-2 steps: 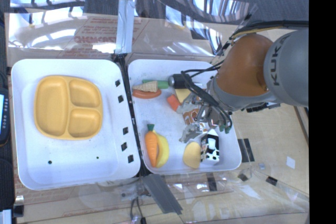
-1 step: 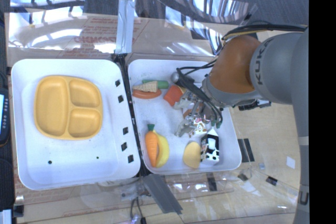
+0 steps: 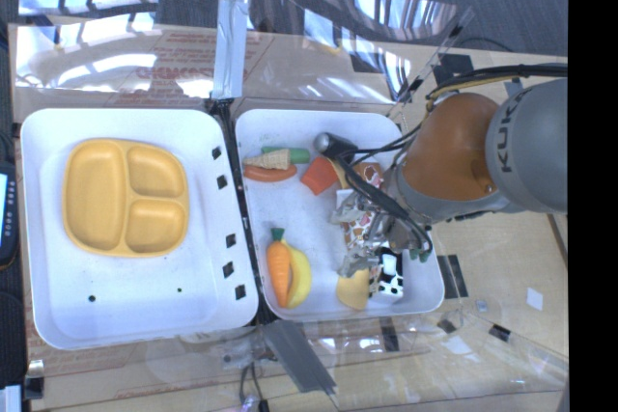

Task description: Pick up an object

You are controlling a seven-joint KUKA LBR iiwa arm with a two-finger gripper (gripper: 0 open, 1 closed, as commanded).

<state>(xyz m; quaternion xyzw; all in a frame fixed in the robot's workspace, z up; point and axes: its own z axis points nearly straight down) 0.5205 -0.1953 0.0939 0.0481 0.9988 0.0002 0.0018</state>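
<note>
Scanning from the left, the left bin (image 3: 39,236) holds a yellow divided plate (image 3: 126,196) and no toy food. The right bin (image 3: 319,304) carries the candidates: a hot dog (image 3: 269,173), a carrot (image 3: 279,271) touching a banana (image 3: 301,277), a red block (image 3: 320,176), and a yellow piece (image 3: 354,289) beside a black-and-white cow toy (image 3: 390,276). The hand (image 3: 365,241) hangs low over that right-side clutter. Whether it is open, or has hold of anything, I cannot tell. By my reading, no lift has happened; the pick is all still left.
</note>
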